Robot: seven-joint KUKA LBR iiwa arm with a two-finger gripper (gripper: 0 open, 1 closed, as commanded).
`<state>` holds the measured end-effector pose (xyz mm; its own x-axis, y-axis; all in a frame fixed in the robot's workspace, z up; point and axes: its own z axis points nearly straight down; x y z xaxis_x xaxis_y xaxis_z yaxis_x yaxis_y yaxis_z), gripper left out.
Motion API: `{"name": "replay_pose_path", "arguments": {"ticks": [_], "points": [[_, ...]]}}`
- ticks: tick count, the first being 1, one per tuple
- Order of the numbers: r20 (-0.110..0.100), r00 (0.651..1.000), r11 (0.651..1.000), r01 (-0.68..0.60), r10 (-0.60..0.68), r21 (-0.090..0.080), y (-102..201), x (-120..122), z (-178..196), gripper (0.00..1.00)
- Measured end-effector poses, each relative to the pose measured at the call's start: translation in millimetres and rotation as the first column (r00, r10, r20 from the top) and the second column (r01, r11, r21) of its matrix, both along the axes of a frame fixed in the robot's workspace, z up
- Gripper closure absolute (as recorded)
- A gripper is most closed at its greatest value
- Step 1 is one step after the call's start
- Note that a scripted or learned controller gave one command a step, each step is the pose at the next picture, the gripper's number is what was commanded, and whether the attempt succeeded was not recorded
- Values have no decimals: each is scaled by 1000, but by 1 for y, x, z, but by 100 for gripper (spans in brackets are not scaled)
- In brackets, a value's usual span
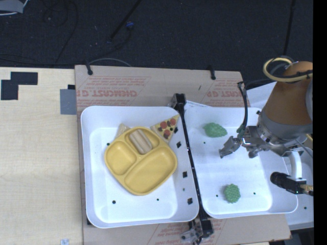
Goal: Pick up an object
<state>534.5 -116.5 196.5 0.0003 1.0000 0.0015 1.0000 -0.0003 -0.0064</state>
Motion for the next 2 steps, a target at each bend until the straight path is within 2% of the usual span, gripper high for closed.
{"name": "replay_pose_path", "arguments": {"ticks": [1,2], "points": [[-1,1000,1000,0,0,0,-1,3,-44,0],[-1,1000,1000,0,0,1,-4,-1,-107,0]]}}
